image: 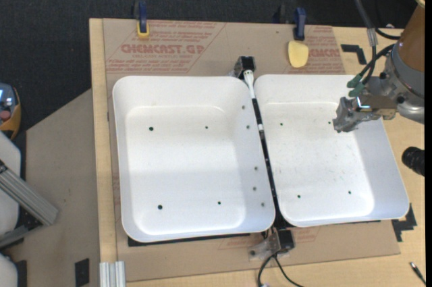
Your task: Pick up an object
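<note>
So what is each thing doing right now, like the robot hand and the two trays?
hand: hovering over the right bin's upper right part, nothing seen in it.
left bin: flat on the board, bare white floor with small dark dots.
right bin: flat on the board, floor speckled with fine dark bits.
yellow thing: lying on the board behind the right bin.
clamps: clipped on the board's far edge.

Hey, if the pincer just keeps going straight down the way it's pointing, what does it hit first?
Most likely the bare white floor of the right bin. The pincer hangs over that bin's upper right part with no object seen beneath it, though depth is hard to judge from this slanted view.
</note>
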Motion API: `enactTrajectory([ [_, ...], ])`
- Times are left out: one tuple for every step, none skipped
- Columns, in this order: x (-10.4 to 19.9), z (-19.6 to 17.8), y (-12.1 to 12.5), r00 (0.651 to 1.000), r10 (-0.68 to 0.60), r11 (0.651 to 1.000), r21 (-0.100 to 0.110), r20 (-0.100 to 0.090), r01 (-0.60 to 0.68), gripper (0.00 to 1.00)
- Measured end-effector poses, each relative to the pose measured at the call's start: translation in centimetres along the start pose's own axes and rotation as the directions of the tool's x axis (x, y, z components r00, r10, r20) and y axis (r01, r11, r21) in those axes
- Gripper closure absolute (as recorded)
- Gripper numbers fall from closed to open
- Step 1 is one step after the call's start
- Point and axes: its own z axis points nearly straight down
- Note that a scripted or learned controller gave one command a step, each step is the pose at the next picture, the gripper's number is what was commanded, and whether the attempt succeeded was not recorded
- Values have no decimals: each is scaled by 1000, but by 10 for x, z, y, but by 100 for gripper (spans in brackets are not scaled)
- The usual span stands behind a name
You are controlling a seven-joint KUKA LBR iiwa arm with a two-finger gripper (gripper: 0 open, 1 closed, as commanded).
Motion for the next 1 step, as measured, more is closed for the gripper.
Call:
enactTrajectory([
  [-89,16,4,1000,8,1000,3,2,-8,100],
])
